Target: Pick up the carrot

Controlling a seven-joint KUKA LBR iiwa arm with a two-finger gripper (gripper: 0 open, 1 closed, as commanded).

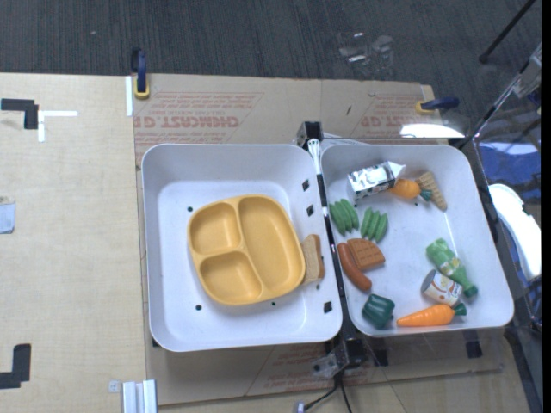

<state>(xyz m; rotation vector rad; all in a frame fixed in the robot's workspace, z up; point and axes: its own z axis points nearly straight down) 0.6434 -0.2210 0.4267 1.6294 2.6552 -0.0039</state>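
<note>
Two white bins sit side by side on the tabletop [69,274].

The left bin [155,231] holds a yellow divided plate [245,248] with three compartments. A bread slice [312,259] is touching the plate's right edge.

The right bin [484,231] is crowded:
- A silver packet [374,178] is at upper centre, with a small orange piece [405,188] just right of it and a tan piece [434,191] touching that.
- Two green pod bundles [344,216] sit side by side at the bin's left.
- Below them is a red sausage [354,268] against a brown chunk [369,252].
- A green bottle [449,262] is at right, tilted, with a small can [441,289] touching its lower end.
- A green pepper [377,311] is low in the bin.

You can't tell the claw's state from this frame.

The carrot [424,317] is in the lower right of the frame, lying flat along the right bin's near wall. It is just right of the pepper and just below the can. Its long axis runs nearly left-right and rises slightly to the right. The pointed tip faces left toward the pepper and the green top faces right.
</note>
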